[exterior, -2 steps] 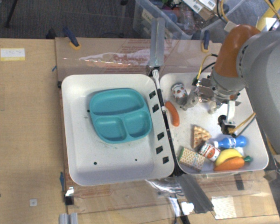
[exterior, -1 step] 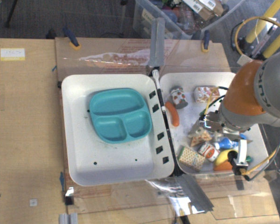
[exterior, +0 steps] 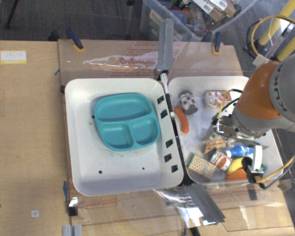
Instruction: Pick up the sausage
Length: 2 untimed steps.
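The sausage (exterior: 182,120) lies in the right bin (exterior: 196,85), close against its left wall (the divider side). The claw (exterior: 220,128) hangs well to its right, over a clutter of packets; whether it is clenched, I cannot tell.

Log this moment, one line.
claw: over right bin's pile | sausage: by divider, untouched | left bin: tray

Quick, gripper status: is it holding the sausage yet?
Gripper: cannot be told whether open or closed; it sits low in the right bin among the clutter. The sausage lies apart near the divider, not held.
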### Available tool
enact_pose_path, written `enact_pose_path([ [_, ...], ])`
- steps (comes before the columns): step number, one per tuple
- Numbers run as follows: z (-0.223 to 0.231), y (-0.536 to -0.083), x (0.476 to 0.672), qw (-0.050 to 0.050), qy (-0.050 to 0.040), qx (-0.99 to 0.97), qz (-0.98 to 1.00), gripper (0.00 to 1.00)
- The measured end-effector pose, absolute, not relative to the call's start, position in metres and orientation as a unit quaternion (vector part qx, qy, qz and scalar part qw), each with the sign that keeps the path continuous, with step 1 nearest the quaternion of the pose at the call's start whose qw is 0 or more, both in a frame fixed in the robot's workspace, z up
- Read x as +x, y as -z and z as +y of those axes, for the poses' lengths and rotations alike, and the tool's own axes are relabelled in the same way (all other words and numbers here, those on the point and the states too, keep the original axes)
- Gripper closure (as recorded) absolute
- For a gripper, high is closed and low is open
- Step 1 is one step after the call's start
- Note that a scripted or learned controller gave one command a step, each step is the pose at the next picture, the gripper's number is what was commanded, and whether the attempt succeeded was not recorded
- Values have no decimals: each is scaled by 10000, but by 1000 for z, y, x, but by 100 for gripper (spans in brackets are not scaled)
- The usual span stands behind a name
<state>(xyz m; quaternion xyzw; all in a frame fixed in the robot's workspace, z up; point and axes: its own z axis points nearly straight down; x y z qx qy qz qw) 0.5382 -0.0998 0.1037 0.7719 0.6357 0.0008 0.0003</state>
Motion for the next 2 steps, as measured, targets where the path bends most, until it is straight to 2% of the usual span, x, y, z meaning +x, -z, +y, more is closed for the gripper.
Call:
enact_pose_path([
  [1, -100, -104, 538, 3, -8, 7719, 6357, 0],
  [2, -100, -115, 539, 12, -22, 7728, 6347, 100],
])
